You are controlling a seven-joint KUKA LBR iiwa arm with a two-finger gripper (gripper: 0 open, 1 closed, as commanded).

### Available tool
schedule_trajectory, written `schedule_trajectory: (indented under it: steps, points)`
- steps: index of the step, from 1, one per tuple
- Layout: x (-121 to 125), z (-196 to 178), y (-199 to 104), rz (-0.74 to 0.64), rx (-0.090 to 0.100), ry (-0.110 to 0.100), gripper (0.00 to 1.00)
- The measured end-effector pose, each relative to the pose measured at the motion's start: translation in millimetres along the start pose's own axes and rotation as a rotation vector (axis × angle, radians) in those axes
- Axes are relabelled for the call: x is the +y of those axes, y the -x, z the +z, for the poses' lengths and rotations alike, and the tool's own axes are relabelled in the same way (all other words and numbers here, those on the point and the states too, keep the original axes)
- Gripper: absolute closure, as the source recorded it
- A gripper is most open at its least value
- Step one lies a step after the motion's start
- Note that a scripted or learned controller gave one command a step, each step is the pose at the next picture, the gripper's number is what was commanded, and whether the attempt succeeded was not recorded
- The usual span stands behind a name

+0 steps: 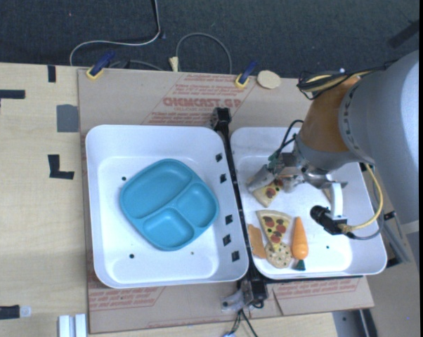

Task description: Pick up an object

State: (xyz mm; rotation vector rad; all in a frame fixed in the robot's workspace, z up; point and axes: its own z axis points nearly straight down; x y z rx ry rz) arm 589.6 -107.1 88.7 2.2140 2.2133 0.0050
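Observation:
My gripper [280, 174] is low in the right bin [359, 258], near the bin's upper left part. A small toy pizza slice [265, 190] lies directly at its tip, touching or nearly touching it. Lower in the same bin lie a larger pizza slice [275, 227], an orange carrot [299, 238], a thin orange piece [256, 239] and a speckled cookie [279, 257]. The grey arm with its orange band [331, 118] covers the bin's upper right.
The left bin [106, 153] holds a blue divided plate [169, 203]. A black divider [229, 188] runs between the bins. A black part with a yellow cable [327, 220] hangs off the wrist over the right bin. Cables and clamps lie behind the bins.

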Motion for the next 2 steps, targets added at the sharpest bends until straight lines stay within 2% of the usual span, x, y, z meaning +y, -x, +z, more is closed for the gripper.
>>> schedule_trajectory:
  steps: [1,2]
  points:
    - [20.5,2.8,10.9,-0.002,0.007,-0.009,0.00]
    - [20.4,-7.5,11.1,-0.003,0.004,-0.007,1.00]
